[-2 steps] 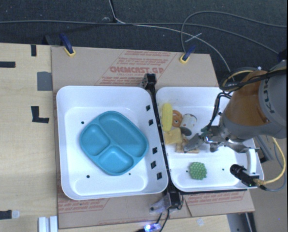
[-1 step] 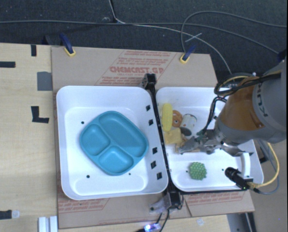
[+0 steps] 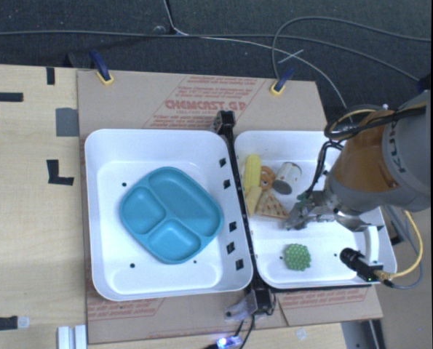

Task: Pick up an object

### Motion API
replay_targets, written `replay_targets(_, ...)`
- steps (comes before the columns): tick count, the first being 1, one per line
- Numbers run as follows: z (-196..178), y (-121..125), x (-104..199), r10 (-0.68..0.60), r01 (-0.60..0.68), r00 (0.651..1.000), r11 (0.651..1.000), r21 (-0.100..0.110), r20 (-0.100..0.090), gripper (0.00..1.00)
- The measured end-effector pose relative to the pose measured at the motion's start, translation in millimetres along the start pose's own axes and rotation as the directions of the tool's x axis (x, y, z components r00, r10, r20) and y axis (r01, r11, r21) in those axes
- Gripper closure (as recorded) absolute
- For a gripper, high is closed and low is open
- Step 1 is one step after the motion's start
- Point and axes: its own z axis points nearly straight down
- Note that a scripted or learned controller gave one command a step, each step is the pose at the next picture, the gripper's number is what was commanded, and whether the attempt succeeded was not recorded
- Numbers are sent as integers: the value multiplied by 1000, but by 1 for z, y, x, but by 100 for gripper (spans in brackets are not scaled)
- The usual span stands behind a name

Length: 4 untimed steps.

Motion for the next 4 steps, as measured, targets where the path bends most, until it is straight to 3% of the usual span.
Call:
replay_targets(3,-171,7,4,2,-2,1000,1000,0,6,100)
replay_targets(4,-164,30,52,-2,2,1000,1000,5,3,100)
